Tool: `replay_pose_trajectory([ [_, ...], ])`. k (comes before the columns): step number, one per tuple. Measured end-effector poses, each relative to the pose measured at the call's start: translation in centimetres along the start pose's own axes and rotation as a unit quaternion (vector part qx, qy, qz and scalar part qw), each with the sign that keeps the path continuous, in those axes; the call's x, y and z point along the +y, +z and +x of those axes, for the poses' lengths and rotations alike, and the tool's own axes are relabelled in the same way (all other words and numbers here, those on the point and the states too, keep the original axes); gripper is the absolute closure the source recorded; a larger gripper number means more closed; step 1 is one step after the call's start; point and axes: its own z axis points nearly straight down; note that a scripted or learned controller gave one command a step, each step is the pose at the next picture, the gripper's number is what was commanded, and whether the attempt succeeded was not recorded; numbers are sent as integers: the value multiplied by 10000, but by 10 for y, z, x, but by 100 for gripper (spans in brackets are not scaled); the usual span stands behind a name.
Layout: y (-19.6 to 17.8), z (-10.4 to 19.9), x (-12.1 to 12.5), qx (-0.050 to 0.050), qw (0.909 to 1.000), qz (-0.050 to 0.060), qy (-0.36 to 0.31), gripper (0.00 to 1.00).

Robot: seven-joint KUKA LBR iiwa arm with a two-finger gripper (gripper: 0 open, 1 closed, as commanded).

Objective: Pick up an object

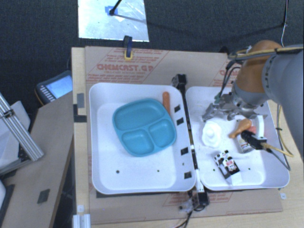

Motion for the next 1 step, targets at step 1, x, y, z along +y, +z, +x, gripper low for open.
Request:
replay_pose_trajectory([
  [1, -14, -1, 2, -8, 10000, -37, 2, 100],
])
